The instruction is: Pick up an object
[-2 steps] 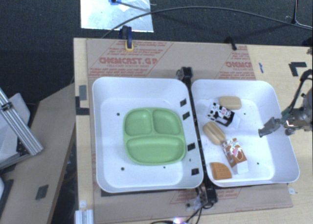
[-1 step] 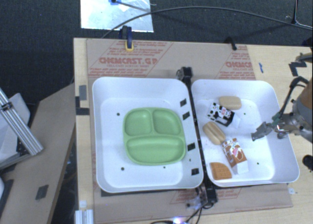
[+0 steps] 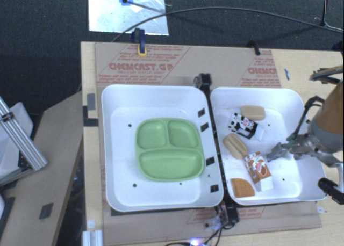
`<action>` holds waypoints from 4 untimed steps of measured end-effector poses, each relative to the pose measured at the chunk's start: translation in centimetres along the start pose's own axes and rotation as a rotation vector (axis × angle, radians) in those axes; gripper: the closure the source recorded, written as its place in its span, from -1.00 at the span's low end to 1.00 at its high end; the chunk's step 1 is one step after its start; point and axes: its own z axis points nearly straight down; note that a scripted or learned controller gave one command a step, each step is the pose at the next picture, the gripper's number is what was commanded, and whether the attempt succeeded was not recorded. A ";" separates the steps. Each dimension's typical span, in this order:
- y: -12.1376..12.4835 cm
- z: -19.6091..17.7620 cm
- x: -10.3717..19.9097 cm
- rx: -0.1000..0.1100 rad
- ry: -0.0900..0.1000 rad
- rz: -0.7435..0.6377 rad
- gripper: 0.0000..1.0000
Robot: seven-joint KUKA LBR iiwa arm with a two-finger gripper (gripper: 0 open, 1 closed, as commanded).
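On the worktop, the left shallow white bin holds a green three-compartment plastic plate. The right shallow white bin holds a tan oblong bun, a black-and-white packet, a tan roll, a red-and-white carton and a brown waffle. The grey arm's jaws hang just right of the carton.

- We see even, fairly bright light from above; the white bins come close to washing out.
- Shadows are soft and short: a faint one sits under the green plate.
- The foil sheet at the top throws patchy glare.
- The dark floor shows grain and little detail.
- The whole picture is slightly soft; the print on the cardboard stays readable.
- The arm at the right edge looks blurred.
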 end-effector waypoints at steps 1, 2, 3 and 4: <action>0.1 2.4 0.0 -0.001 0.000 0.001 -1.00; 0.2 1.2 0.0 -0.005 -0.002 0.001 1.00; 1.3 -4.0 0.5 -0.008 -0.003 -0.005 1.00; 1.7 -10.4 0.5 -0.010 -0.004 -0.006 1.00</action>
